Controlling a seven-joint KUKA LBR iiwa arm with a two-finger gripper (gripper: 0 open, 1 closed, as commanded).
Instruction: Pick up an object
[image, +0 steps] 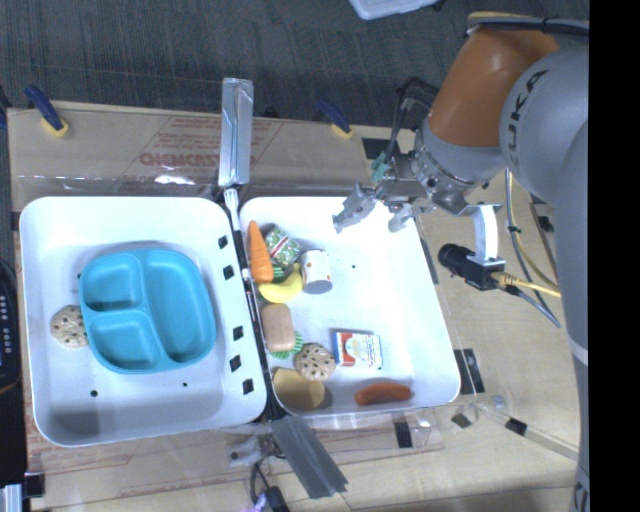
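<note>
White plastic bins sit side by side on the bench (520, 440). The claw (372, 212) hangs over the far edge of the right bin (420, 290), its fingers spread with nothing between them, so the pick is not yet made. Toy food lies along that bin's left side: a carrot (260, 253), a small can (317, 271), a cookie (315, 361), a sausage (383, 393), and a small carton (357, 349) whose label is too small to read. The left bin (60, 400) holds a blue divided tray (147, 309).
</note>
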